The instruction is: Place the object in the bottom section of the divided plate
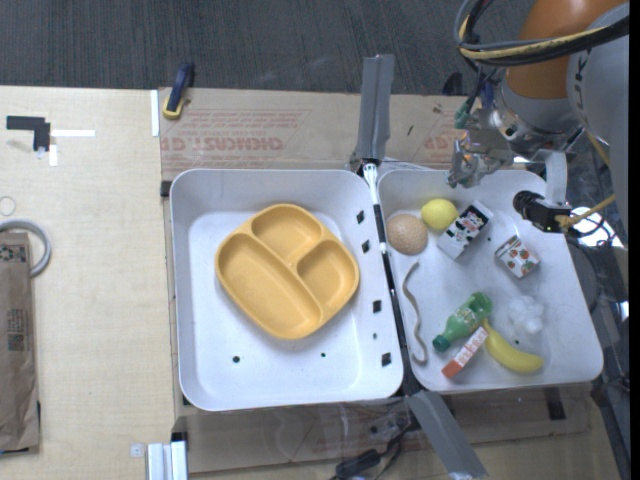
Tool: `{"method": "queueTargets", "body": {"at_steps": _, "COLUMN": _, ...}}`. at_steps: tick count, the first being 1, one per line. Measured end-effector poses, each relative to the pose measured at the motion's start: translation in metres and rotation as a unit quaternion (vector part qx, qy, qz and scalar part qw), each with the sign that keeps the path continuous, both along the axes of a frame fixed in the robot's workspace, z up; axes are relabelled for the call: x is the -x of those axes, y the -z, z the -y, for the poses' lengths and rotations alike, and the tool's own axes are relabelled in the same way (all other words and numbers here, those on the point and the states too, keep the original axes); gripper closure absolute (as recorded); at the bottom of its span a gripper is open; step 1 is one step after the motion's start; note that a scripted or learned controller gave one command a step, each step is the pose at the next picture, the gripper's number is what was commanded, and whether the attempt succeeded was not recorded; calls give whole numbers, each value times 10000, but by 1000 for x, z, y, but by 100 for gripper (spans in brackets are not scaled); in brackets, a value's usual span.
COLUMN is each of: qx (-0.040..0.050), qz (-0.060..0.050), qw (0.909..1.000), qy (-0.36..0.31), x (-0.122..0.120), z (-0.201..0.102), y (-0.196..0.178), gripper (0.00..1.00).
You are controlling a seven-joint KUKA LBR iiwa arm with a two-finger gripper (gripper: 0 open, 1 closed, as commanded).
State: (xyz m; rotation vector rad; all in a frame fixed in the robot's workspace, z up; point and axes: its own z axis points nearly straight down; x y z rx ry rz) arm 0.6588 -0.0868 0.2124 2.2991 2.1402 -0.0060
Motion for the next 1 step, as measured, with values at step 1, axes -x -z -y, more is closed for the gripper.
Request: {"method": "queueTargets", "body": {"at_steps": 1, "qx": -5, "qz": 7, "qw": 9999, "qy": -143, "x": 17, "z": -50, "y": -48, "gripper": 100}}
